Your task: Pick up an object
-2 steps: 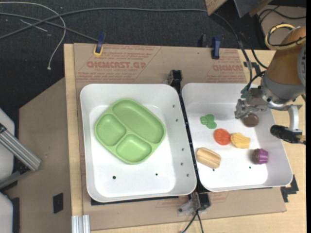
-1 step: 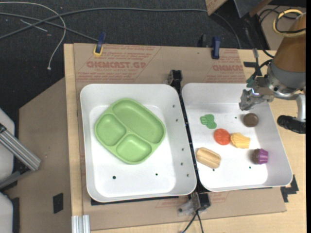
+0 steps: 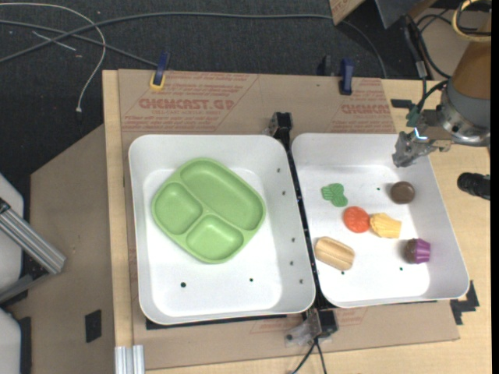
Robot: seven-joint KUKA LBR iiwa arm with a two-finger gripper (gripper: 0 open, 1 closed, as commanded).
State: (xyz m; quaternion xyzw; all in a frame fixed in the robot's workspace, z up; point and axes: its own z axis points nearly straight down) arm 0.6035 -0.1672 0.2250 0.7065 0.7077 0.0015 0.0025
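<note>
A cardboard-covered bench bears two white bins. The gripper hangs over the right bin, at its far right rim, above the brown ball. Finger spread: cannot be determined. Nothing visibly gripped.
</note>
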